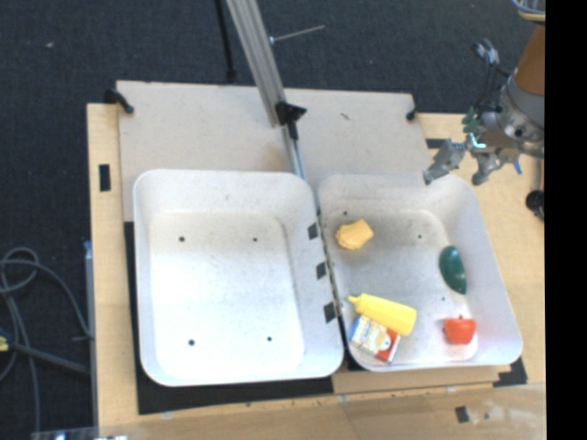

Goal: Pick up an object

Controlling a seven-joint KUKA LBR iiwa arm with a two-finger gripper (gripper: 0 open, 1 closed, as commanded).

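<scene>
Tool [456, 160] above right bin's [491, 246] far rim, finger state indiscernible. Yellow bottle [383, 311]: probably light, rigid, slippery; grip across mid-body.

You have two bins side by side on the bench [105, 246]. The left bin [229, 278] touches the right bin [477, 218]. In the right bin, a bun [354, 235] lies toward the back left, a bottle [383, 311] in front, resting on a small box [374, 339]. An oval object [453, 269] lies right, a small toy [459, 329] before it.
</scene>
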